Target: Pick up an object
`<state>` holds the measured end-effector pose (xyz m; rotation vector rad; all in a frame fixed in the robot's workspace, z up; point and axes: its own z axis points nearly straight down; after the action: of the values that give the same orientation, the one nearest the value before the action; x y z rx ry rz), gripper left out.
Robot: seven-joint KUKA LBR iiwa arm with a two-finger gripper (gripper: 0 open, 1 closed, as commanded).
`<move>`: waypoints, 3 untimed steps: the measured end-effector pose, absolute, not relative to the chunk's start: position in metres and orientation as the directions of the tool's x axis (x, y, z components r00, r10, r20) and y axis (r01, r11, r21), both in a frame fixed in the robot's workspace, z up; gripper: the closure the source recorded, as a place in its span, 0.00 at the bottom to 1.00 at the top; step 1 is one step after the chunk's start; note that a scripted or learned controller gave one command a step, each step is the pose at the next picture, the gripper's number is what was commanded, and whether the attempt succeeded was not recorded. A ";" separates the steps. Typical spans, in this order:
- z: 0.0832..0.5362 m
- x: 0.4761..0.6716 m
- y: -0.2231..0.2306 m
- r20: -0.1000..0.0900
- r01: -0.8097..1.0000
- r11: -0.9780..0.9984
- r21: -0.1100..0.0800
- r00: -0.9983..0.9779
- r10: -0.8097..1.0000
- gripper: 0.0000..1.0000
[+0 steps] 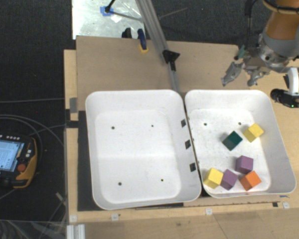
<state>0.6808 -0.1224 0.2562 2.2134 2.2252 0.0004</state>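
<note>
Light was even and fairly bright, overhead. The two shallow white plastic bins were near blown-out, with faint grain. Small coloured wooden cubes cast short soft shadows. The shiny pale floor patch at top glared hard. The black carpet stayed dark, low detail. The tan cardboard-coloured surface was evenly lit. Overall slightly soft, low resolution; the metal claw edges were a bit blurred.

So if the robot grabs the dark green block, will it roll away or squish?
Probably neither. The dark green block looks like a cube with flat faces, so it should sit still, not roll. Its sharp edges suggest it's stiff. It stands apart from the yellow block, so a push might slide it.
</note>
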 end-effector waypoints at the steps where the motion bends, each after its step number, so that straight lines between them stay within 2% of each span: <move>1: 0.171 0.562 -0.148 0.001 1.000 -0.003 -0.008 0.003 1.000 0.00; 2: 0.088 0.572 -0.136 -0.001 1.000 0.002 0.001 -0.002 1.000 0.00; 3: 0.101 0.573 -0.136 0.000 1.000 0.002 0.004 -0.002 1.000 1.00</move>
<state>0.5729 -0.1360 0.1014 2.2168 2.2213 0.0042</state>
